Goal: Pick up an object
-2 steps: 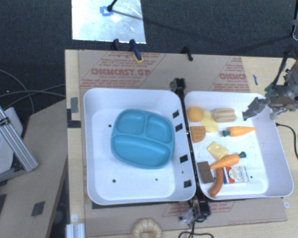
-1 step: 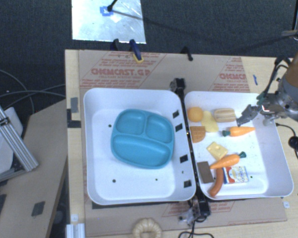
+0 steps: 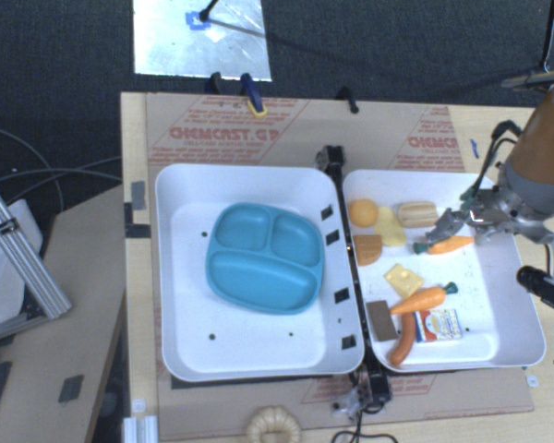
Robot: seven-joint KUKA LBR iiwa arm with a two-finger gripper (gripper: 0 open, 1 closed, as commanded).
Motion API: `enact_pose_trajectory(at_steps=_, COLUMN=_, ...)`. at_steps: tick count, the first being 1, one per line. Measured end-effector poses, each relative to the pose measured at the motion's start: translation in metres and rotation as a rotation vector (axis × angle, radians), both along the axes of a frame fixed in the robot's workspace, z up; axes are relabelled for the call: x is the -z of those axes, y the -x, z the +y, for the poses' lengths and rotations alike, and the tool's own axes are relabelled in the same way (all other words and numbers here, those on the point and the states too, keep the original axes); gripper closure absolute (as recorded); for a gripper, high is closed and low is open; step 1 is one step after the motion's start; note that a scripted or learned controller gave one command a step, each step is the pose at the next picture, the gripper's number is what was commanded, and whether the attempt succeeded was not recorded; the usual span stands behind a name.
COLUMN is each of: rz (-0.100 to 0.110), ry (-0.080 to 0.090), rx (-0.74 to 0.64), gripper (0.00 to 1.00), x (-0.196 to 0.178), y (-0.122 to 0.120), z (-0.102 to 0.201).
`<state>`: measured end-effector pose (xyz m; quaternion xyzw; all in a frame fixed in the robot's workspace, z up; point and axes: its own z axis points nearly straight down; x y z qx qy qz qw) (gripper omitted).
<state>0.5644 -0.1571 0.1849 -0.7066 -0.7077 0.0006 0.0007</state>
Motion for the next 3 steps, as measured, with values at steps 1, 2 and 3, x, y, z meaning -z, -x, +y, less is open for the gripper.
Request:
enact_pose_trajectory(at_steps=1, rz=0.002, ry=-0.001, rx=0.001, gripper=0.00, x=0.059, y=0.004, z=-0.007)
enact_pose_trajectory(at_steps=2, rz=-0.003, ry=0.000, rx=0.001, gripper=0.00, x=0.102, y=0.004, z=-0.007)
enact_pose_trajectory(at_steps=3, rz=-0.006, ry=0.001, rx=0.000, gripper=1.00, x=0.089, y=0.003, z=-0.007)
